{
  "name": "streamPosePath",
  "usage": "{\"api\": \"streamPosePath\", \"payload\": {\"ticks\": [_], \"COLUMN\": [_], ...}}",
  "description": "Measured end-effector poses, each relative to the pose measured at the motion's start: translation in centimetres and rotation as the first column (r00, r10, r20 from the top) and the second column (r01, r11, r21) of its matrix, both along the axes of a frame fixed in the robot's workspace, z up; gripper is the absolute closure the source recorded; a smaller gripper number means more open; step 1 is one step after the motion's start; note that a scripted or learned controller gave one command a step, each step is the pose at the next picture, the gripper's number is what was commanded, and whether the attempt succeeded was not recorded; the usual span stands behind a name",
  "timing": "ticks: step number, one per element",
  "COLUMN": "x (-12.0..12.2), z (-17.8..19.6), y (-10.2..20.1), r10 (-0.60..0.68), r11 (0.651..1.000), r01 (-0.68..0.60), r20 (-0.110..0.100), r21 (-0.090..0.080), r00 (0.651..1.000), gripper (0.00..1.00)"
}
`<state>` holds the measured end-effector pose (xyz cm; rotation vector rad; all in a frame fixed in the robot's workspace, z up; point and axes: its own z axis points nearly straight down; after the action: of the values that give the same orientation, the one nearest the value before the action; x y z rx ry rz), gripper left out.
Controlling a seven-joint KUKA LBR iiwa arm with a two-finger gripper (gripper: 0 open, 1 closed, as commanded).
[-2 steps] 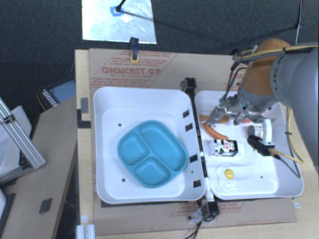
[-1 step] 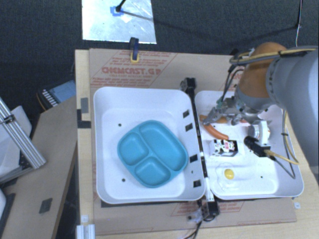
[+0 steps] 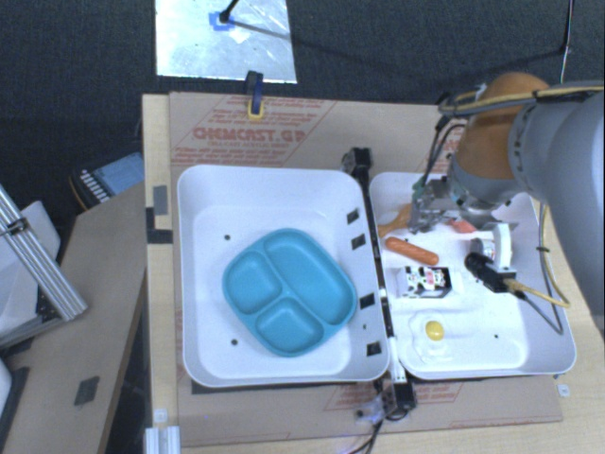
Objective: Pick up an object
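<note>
End effector (image 3: 424, 212): over the far part of the right bin (image 3: 496, 350); grip state cannot be told.
Orange sausage (image 3: 411, 251): just beside it, nearer the camera.

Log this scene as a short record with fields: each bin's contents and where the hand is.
left bin: one blue divided plate
right bin: orange sausage, black-and-white packet, toy fried egg
hand: low over the far left part of the right bin, just beyond the sausage
held object: cannot tell
task status: no object visibly lifted yet
</note>
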<state>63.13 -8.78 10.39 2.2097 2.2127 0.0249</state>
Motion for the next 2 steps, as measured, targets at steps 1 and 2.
{"api": "streamPosePath", "payload": {"ticks": [1, 2], "x": [1.2, 1.4], "z": [5.8, 10.6], "y": [0.2, 0.2], "r10": [0.004, 0.004], "r11": [1.000, 1.000], "r01": [-0.004, -0.004], "r20": [-0.013, -0.014], "r21": [-0.002, -0.002], "r00": [1.000, 1.000], "gripper": [1.00, 1.00]}}
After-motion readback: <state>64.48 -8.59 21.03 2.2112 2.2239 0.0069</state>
